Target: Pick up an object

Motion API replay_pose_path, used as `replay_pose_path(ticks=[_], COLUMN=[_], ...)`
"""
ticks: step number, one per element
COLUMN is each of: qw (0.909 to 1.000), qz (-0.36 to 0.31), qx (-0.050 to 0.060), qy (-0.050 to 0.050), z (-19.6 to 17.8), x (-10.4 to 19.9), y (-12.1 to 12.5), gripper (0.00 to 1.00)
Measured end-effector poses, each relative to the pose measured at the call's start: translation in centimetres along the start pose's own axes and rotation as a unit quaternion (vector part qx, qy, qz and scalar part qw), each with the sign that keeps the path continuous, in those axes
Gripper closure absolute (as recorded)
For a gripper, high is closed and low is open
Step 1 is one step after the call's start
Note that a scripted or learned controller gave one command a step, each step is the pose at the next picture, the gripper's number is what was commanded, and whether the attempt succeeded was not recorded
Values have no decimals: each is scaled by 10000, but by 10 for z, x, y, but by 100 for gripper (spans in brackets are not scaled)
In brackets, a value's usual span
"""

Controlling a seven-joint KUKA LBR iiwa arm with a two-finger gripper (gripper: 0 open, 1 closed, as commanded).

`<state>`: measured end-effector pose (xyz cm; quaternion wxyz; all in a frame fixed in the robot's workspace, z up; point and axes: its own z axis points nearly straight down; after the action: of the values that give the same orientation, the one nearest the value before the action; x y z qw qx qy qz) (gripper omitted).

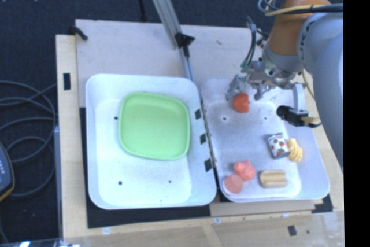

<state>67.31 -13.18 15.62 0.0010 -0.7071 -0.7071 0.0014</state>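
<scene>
My tool hangs over the far end of the right bin, directly above an orange-red ball; the ball lies just below the tool's tips, near the bin's far left corner. I cannot tell from this angle whether the ball is touched or only near; I cannot tell whether the tool is released or clenched either, since the wrist hides that part.

Procedure as I judge it: centre the tool over the ball; descend vertically until the tips pass its widest part; a round object tends to roll out sideways, so close slowly and evenly; lift straight up and confirm the ball rises with the tool.

Clearances: the bin's far wall is close, so I avoid any drift toward it; the patterned cube, yellow piece, tan block and two pink pieces lie well apart at the near end; the green plate sits in the left bin on the counter.
</scene>
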Motion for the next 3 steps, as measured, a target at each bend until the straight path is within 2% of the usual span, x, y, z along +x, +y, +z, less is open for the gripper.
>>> replay_pose_path(ticks=[1,2,3], qw=[10000,10000,10000], qz=[1,-1,-3], qx=[0,-28,-45], qy=[-1,-5,3], z=[52,39,-20], x=[-1,-1,7], y=[-1,1,1], gripper=[0,100,100])
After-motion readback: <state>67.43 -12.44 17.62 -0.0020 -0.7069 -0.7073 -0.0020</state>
